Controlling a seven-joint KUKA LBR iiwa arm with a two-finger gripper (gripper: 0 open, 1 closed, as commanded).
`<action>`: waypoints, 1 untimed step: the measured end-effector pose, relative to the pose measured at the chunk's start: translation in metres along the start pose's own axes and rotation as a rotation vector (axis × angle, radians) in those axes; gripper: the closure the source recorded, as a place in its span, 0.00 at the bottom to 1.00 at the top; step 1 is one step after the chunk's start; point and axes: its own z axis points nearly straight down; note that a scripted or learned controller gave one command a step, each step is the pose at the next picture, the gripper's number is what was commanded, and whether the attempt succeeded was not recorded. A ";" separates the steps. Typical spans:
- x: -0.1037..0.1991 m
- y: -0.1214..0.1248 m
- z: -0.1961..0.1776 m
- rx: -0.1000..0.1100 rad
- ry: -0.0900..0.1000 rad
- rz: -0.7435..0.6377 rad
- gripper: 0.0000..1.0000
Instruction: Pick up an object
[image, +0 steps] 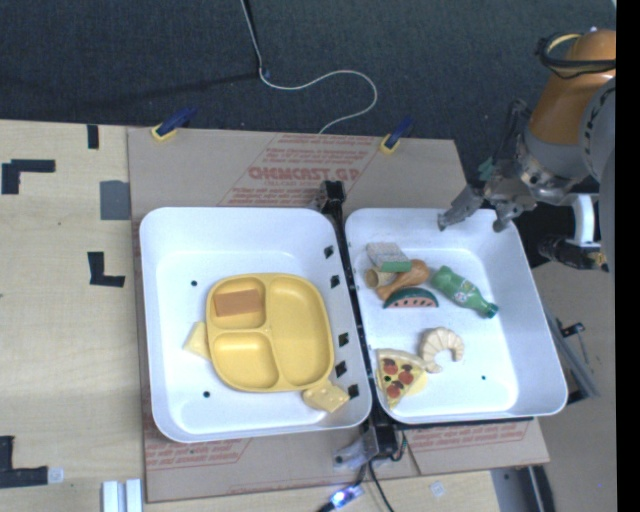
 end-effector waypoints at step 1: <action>0.011 0.001 0.053 0.000 0.000 0.001 0.00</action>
